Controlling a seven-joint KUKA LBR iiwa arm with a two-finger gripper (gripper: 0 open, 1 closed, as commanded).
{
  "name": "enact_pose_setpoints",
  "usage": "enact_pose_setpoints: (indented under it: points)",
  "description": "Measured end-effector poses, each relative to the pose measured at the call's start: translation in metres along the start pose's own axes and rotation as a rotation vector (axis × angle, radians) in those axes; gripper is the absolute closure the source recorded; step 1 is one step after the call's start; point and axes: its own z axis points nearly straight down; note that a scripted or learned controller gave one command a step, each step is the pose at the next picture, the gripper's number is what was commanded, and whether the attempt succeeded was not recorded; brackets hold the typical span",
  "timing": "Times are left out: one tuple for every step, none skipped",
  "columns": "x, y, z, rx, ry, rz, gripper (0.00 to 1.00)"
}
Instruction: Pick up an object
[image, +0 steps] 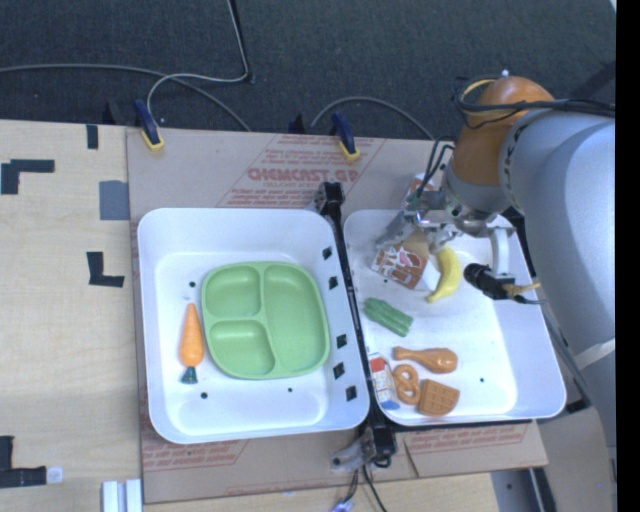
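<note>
Cardboard covers the bench under two white bins. My gripper (415, 228) hangs low over the far end of the right bin (520, 385), just above a small packet (400, 266) printed in red and white; whether it is clenched or released I cannot tell. A banana (446, 276) lies just beside the packet, a green pickle (387, 316) nearer the divider, and a drumstick (426, 358), pretzel (406, 381) and waffle (438, 398) sit at the near end. A green divided plate (265, 320) and a carrot (190, 340) rest in the left bin (240, 415).
</note>
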Motion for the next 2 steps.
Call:
enact_pose_setpoints:
  points:
    - [0.004,-0.005,-0.001,-0.009,0.0,0.002,0.0]
    - [0.037,-0.007,0.015,0.017,-0.001,0.002,0.0]
